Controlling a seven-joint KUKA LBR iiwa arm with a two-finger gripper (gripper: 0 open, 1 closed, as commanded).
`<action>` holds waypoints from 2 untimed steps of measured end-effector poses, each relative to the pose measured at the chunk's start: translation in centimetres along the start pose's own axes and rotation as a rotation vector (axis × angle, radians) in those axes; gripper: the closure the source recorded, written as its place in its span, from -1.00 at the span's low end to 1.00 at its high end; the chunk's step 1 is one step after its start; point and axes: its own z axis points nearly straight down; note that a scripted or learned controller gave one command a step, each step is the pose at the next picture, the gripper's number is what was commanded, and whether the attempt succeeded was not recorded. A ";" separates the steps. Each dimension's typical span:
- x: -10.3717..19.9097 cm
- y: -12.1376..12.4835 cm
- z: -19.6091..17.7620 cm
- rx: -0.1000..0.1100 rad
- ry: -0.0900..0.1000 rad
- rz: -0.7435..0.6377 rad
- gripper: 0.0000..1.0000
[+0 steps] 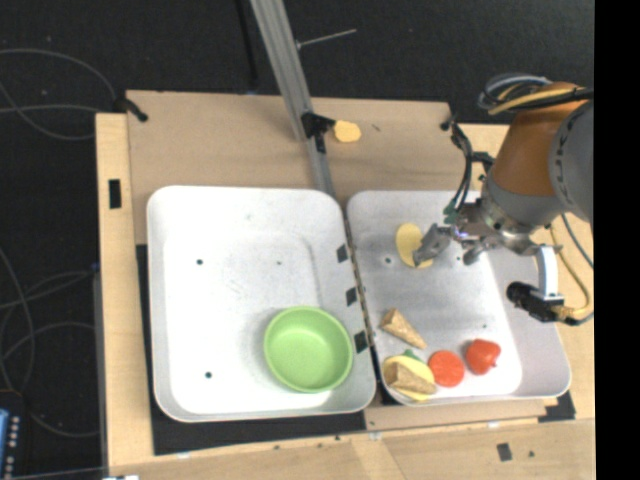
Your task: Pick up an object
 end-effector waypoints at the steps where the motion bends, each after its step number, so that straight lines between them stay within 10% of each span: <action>1: -0.2 -0.1 4.7 -0.002 -0.001 0.001 -1.00; 2: -0.2 0.1 3.3 -0.008 0.001 0.005 1.00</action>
